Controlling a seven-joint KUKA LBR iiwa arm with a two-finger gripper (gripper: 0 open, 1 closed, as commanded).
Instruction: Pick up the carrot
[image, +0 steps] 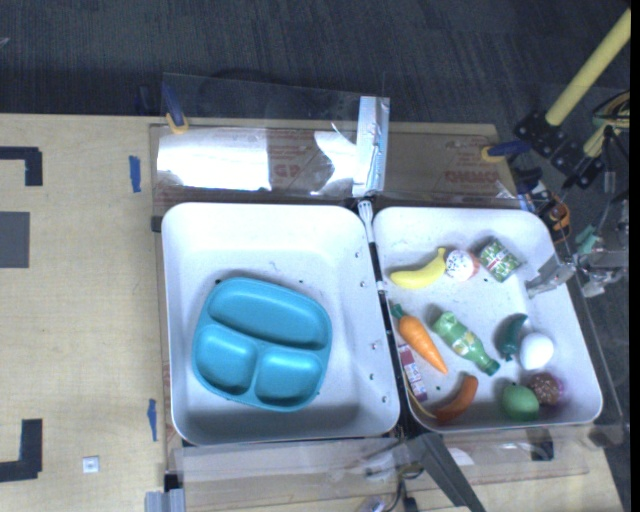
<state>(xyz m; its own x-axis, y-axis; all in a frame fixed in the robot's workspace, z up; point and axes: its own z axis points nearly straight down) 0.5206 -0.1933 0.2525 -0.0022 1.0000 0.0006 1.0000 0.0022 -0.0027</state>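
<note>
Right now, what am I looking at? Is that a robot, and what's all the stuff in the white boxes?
One camera looks down at a slant on a bench with two white bins. The left bin has a blue tray with three sections. The right bin has toy food: a carrot, a banana, a green bottle, a white egg, a sausage and more. Yes, there's a robot: its gripper pokes in at the right edge, over the right bin's rim. It should pick up the carrot, which lies near the wall between the bins, with nothing touching it yet.

Gripper (553, 277): pale grey metal finger, dark cabling above, small orange part, possibly connector.
</note>
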